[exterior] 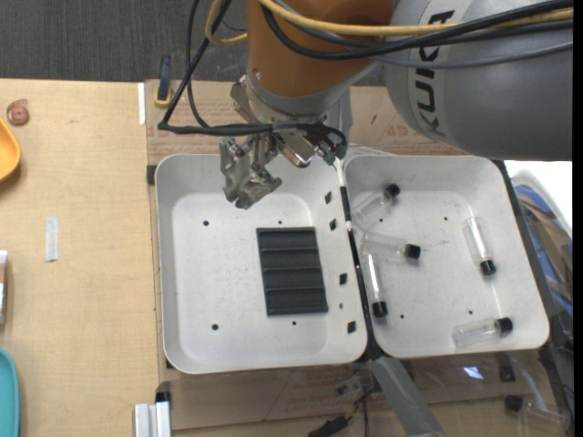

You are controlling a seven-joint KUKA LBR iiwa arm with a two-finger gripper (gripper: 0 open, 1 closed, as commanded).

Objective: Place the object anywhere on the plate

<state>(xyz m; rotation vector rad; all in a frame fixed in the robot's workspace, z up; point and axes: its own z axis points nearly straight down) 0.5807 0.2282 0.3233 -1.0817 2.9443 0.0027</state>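
My hand (248, 188) hangs over the left bin's (182, 335) back edge, grip state unreadable, while the clear tubes (478, 244) lie in the right bin (533, 289), well off to its right.

On the grey arm (492, 62), above the right bin (524, 244), you can read part of the maker's name in white capitals: "KU", with a piece of a third letter cut off by the frame's top edge. Faint red print marks the cardboard (387, 121) behind that bin, too small to read.
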